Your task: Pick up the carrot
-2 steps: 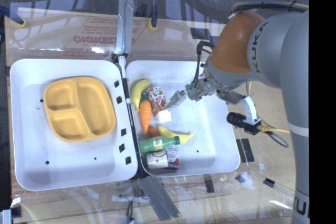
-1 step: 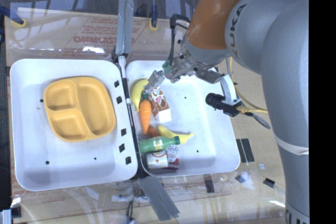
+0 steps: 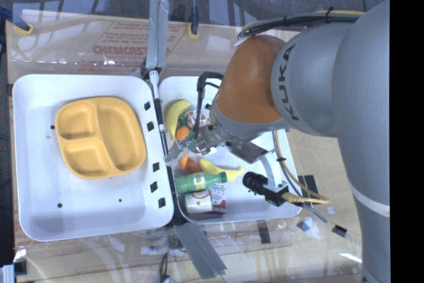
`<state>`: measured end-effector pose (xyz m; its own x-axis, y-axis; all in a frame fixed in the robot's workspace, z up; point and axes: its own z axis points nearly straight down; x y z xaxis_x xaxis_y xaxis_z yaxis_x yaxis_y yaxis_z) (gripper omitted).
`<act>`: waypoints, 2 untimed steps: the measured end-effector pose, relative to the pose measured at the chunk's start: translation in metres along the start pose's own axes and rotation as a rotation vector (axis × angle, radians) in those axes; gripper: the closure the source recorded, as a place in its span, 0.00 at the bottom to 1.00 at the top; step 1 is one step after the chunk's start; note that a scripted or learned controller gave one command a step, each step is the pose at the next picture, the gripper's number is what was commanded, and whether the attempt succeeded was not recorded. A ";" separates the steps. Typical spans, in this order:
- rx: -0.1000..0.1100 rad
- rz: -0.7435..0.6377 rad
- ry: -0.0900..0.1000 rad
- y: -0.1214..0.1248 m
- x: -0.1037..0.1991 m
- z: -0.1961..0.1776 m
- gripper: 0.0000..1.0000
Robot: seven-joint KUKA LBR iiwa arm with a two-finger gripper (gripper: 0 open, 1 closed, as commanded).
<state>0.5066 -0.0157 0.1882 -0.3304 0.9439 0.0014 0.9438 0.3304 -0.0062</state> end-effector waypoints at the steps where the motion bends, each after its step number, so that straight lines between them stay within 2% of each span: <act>1: -0.002 -0.037 -0.001 0.043 -0.036 0.000 0.00; 2: -0.002 -0.037 -0.001 0.042 -0.037 0.000 0.00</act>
<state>0.5588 -0.0363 0.1884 -0.3646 0.9312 0.0006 0.9312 0.3646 -0.0039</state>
